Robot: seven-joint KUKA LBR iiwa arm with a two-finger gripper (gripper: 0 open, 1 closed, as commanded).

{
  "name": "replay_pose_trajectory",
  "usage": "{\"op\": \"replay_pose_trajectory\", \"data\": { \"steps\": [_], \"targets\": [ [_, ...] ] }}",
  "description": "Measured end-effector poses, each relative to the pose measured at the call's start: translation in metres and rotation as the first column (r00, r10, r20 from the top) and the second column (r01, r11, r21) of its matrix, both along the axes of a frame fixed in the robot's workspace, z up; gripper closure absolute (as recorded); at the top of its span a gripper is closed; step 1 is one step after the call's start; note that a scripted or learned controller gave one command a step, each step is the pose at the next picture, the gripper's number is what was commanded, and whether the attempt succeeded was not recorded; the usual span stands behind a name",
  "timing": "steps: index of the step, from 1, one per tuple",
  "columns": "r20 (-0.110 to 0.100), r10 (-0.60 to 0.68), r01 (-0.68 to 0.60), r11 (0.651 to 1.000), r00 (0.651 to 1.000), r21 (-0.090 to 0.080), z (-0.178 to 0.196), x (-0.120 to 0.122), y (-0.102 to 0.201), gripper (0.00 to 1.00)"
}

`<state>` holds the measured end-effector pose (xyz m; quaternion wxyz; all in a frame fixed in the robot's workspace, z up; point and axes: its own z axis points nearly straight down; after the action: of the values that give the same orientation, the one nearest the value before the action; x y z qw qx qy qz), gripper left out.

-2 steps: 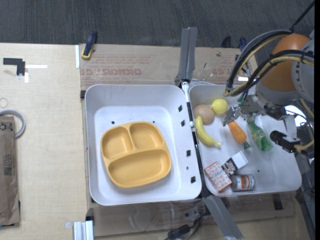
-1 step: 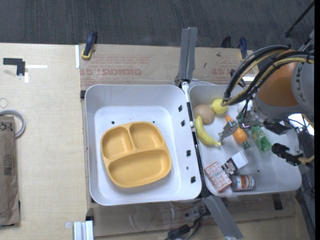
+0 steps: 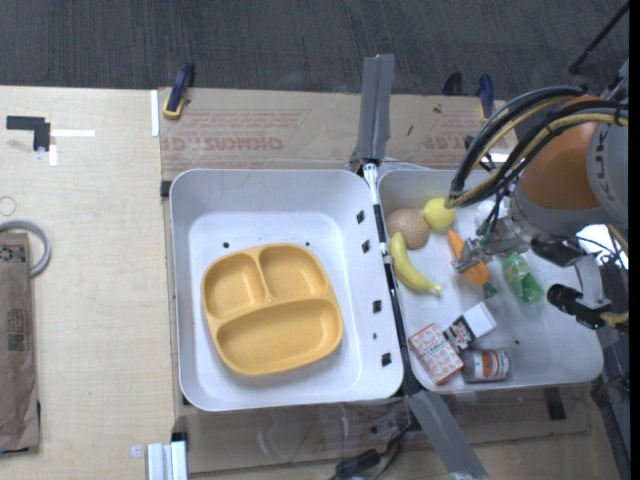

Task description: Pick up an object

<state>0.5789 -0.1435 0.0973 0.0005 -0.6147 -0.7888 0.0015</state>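
Two bins (image 3: 190,268), one crowded with small things for picking.

Left bin holds a yellow divided plate (image 3: 272,308); right bin gathers the banana (image 3: 412,266), lemon (image 3: 438,213), small box (image 3: 434,354) and can (image 3: 488,366) within the arm's reach. Gripper (image 3: 472,258) hangs low over an orange piece (image 3: 476,271); whether its jaws are apart or together, I cannot tell.

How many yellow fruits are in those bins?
2, both in the right bin: a banana near its left wall and a lemon just above it. The arm may hide more.
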Motion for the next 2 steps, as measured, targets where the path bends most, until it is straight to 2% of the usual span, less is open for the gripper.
{"op": "replay_pose_trajectory", "data": {
  "steps": [1,2],
  "targets": [
    [0.002,0.118,-0.118,0.993,0.993,0.000,0.037,0.022,0.027,1.00],
    [0.002,0.232,-0.232,0.973,0.973,0.000,0.108,0.032,0.080,1.00]
  ]
}}
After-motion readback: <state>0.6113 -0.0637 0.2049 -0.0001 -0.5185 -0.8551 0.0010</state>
